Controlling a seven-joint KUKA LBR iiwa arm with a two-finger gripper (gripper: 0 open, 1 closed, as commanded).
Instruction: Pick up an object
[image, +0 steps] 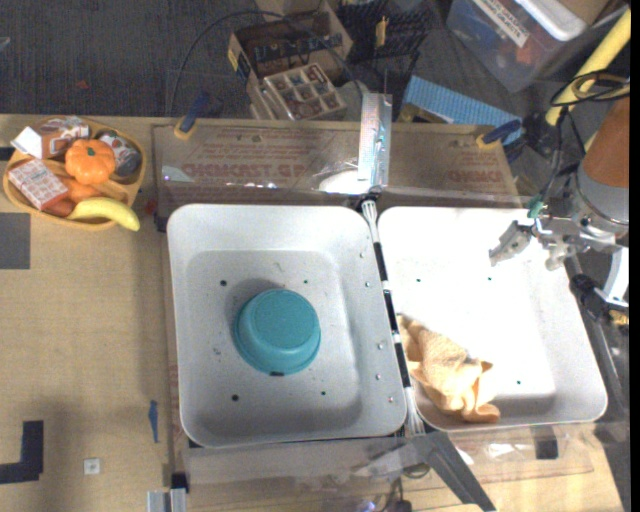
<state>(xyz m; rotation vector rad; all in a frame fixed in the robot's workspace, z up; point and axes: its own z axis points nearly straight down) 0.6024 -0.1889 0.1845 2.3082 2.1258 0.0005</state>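
A teal bowl lies upside down in the middle of the left bin. A crumpled yellow-orange cloth lies in the near left corner of the right bin. My gripper hangs over the far right part of the right bin, well away from the cloth. Its two fingers are spread apart with nothing between them.
A dish of toy fruit with an orange pumpkin and a banana sits on the bench at far left. Cardboard walls stand behind both bins. Cables and boxes crowd the floor beyond.
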